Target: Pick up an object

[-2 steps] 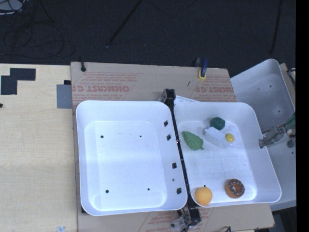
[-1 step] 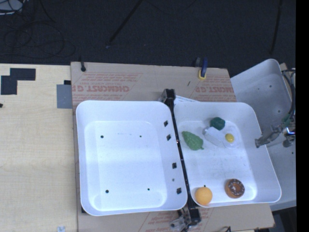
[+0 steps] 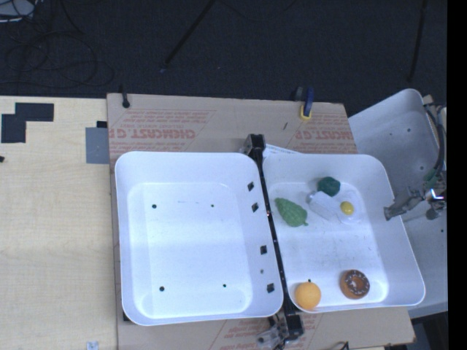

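At the frame's right edge the pincer [image 3: 430, 197] is partly cut off and too small to read, so its state cannot be told; it hangs just outside the right bin [image 3: 398, 232]. Inside lie a knobbly green piece [image 3: 291, 212], a dark green lump [image 3: 329, 186] touching a clear plastic item [image 3: 332, 205] with a yellow spot, a smooth orange ball [image 3: 307, 295], and a brown ring-shaped doughnut [image 3: 354, 284]; the left bin [image 3: 190, 168] sits alongside on the cardboard-covered tabletop [image 3: 219, 125].
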